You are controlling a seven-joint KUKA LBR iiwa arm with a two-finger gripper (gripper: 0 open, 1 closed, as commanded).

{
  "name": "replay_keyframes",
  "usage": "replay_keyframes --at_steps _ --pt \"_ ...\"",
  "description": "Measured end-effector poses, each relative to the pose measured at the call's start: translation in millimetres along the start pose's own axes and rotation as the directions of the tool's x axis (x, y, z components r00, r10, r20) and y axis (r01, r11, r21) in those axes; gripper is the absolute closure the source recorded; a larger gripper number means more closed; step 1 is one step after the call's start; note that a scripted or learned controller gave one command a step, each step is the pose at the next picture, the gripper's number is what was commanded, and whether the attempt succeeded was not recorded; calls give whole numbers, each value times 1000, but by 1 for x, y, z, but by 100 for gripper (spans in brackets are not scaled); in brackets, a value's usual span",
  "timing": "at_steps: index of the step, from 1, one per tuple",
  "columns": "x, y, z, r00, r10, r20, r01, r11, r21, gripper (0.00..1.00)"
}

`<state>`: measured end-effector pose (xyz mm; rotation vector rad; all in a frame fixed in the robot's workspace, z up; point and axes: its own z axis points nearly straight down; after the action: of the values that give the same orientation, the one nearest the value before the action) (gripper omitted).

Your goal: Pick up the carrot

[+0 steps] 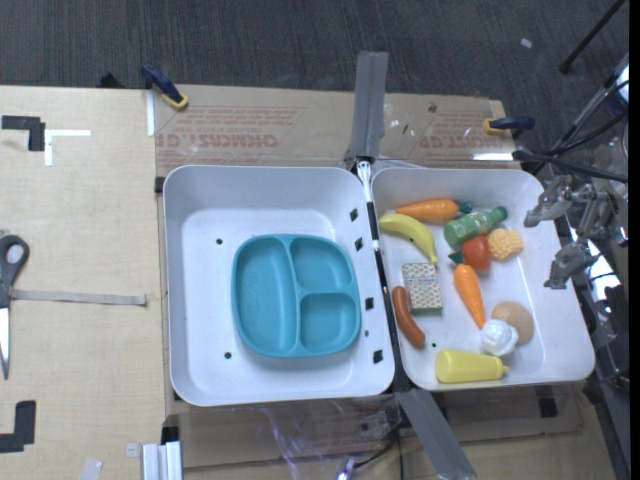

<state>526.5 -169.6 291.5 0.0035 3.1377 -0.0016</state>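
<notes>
Two orange carrots lie in the right bin [560, 363]. One carrot [469, 293] lies lengthwise in the middle, its tip pointing to the near side. The other carrot [428, 209], with a green end, lies crosswise at the far side, above a banana [411, 234]. My gripper [553, 240] hangs over the bin's right rim, well to the right of both carrots. Its two metal fingers stand apart with nothing between them.
Around the carrots lie a green bottle [475, 224], a tomato [476, 252], corn [505, 243], a sponge [422, 288], a sausage [408, 316], a yellow bottle [470, 366] and a white-and-tan piece [506, 328]. The left bin [190, 268] holds a teal divided plate [297, 294].
</notes>
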Motion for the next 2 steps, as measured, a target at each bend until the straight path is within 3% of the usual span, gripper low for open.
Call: replay_keyframes --at_steps 1,2 --pt "-18 36 197 975 220 -1 -220 975 0 0" --pt "-20 37 187 976 216 4 -216 976 1 100"
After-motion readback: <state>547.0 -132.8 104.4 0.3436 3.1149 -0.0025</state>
